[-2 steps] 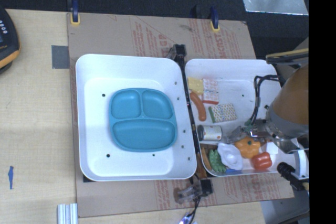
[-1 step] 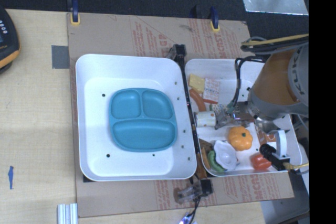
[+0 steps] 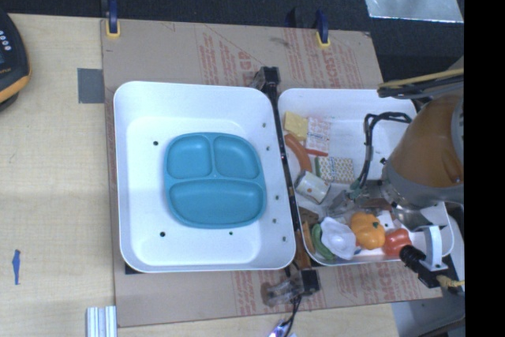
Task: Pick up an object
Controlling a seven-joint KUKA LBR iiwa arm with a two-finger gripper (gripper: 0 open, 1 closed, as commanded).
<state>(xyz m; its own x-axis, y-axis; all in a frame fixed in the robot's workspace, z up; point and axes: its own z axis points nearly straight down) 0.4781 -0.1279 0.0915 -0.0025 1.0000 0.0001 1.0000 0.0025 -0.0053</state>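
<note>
Seen from above, the gripper (image 3: 359, 201) reaches low into the right bin (image 3: 347, 100); whether it is open or closed cannot be told. Just below it lies an orange toy (image 3: 367, 230). Far left, a blue divided plate (image 3: 215, 178) sits in the left bin (image 3: 138, 170).

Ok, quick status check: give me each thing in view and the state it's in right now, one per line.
Left bin: holds one item, the plate.
Blue divided plate: flat, right way up, its compartments bare.
Right bin: cluttered with small items, mostly along its left side and near end.
Orange item: lying loose at the near end, not gripped.
Yellow block: flat near the far left corner.
Arm: over the right bin's right side.
</note>
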